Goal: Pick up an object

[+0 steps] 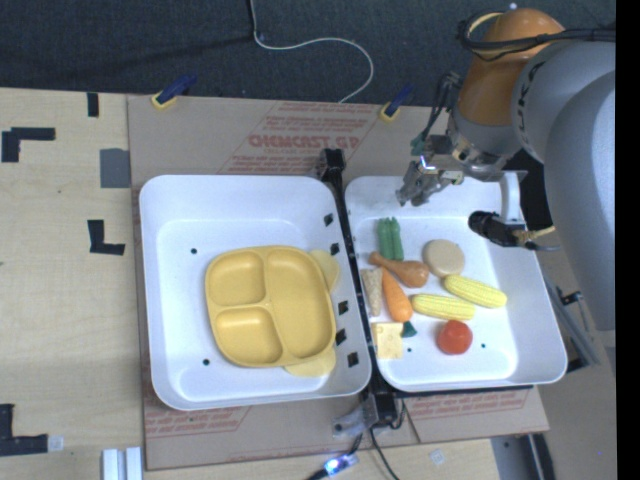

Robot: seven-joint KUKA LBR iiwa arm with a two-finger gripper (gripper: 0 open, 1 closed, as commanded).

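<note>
The big grey arm (pixel 580 118) runs off the right side and the top of the picture. A pale yellow plate (pixel 318 360) lies mostly hidden under the yellow tray (pixel 268 303). The gripper (pixel 418 190) is small and dark, too small to tell much. A white cable (pixel 300 40) goes off the top edge. The tabletop (pixel 60 298) is cut off at the left.

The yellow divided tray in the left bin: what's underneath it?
A paler yellow flat piece pokes out beneath the yellow divided plastic tray, at its near and right edges. The tray covers the rest.
</note>
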